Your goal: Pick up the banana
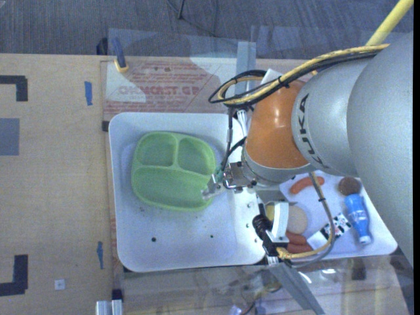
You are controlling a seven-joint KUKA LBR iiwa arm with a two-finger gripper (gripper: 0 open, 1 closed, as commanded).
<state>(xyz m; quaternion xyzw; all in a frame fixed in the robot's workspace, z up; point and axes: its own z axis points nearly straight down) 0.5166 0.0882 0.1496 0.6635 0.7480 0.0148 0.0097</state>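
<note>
So the arm [341,110] comes in from the right and hangs over the seam between the two bins, covering a big chunk of the right bin [386,243]. The gripper [215,184] sits low at the right edge of the green plate [172,169], touching it or just about. That plate has three sections and lies in the left bin [119,202]. Honestly can't tell whether the gripper is clamped or loose, as it's small and partly under the wrist.

As for the banana, I can't tell where it is. What peeks out in the right bin around the arm:
- a blue bottle [357,219] near the far right edge
- a brown lump [349,186] just above the bottle
- an orange sausage-looking piece [305,185]
- a tan round thing [297,220], with a reddish piece [299,242] just below it
- a black-and-white bit [338,226]

Yellow and black cables [289,79] loop over the orange band and down across those items.
</note>
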